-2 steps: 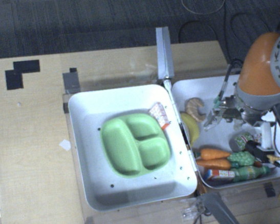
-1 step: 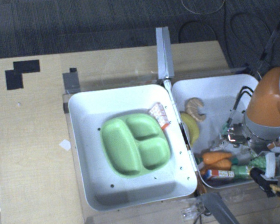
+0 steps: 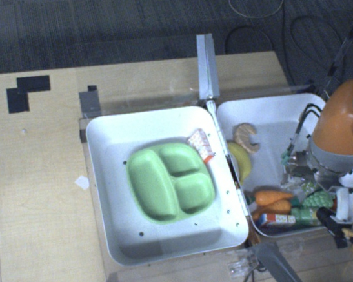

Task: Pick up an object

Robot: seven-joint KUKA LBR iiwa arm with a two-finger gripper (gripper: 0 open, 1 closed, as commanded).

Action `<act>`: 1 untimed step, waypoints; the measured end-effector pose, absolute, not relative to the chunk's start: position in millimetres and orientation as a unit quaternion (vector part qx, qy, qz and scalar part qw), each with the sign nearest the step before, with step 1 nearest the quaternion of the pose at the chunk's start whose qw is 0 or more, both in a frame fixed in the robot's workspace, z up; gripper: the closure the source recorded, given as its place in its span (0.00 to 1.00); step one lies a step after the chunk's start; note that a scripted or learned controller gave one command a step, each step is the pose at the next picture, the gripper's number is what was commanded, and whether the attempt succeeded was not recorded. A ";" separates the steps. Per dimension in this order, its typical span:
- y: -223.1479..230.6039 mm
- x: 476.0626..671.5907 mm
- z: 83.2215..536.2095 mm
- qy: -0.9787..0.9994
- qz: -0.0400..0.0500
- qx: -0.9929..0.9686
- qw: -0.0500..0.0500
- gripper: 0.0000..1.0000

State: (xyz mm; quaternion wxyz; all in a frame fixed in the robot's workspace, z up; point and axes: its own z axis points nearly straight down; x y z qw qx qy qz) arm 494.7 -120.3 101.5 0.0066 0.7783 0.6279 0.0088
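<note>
The gripper (image 3: 296, 169) is seen low in the right bin (image 3: 270, 114), under the orange band (image 3: 343, 123) of the arm. Its opening can't be told: the tip is dark and blurred against clutter. Nothing is visibly held.

Objects are placed relative to the gripper as follows:
- An orange carrot-like item (image 3: 272, 196) lies just below-left, near the tip; contact can't be confirmed.
- A second orange piece (image 3: 271, 208) is touching the first on its lower side.
- A green patterned item (image 3: 318, 200) is seen just below, slightly right.
- A flat red-and-white package (image 3: 285, 219) is set along the bin's near wall, further below.
- A yellow-green round object (image 3: 240, 159) is pressed against the divider, to the left.
- A tan curved piece (image 3: 247, 135) is seen up-left, apart from the rest.

In the left bin (image 3: 110, 198), well to the left, a green three-compartment tray (image 3: 169, 180) is laid upside-up, tilted slightly. A small red-and-white packet (image 3: 200, 145) is touching its upper-right corner.

Both bins are carried on the wooden surface (image 3: 33, 190). Black tape marks (image 3: 26, 92) are stuck on it far up-left.
</note>
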 end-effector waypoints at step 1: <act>-35.7 488.4 239.4 0.592 0.002 0.806 0.001 1.00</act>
